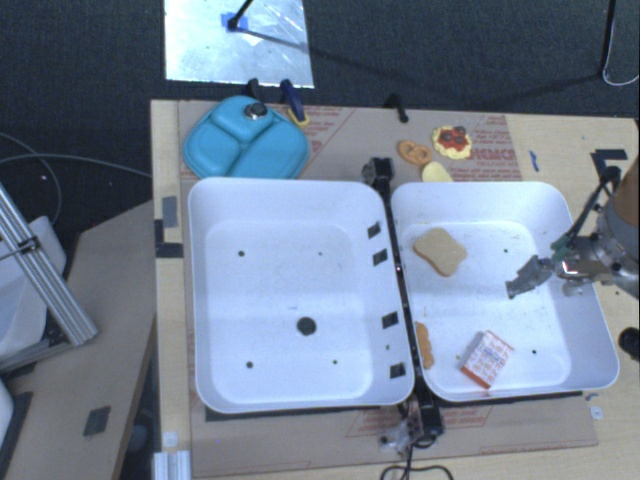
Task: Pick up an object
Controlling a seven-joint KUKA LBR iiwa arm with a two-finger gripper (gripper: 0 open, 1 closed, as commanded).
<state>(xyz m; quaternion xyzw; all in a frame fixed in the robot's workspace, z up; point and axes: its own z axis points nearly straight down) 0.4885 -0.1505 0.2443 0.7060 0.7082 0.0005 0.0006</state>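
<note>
In the right bin [560, 218] a tan slice of toy bread [440, 251] lies near the back left. A small red and white box [487, 358] rests towards the front, and an orange pretzel-shaped piece [424, 345] lies against the left wall. A small dark disc [306, 326] sits in the left bin [230, 218]. My gripper [522, 282] reaches in low over the right bin's right side. It is right of the bread, above the box in the view, and apart from both. Nothing shows in its grasp.
On the bench behind the bins lie a blue divided dish [247, 143], a toy pizza [453, 141], an orange pretzel [413, 152] and a yellow piece [436, 173]. Black clips [380, 258] line the wall shared by the bins. A shiny metal sheet [238, 28] lies further back.
</note>
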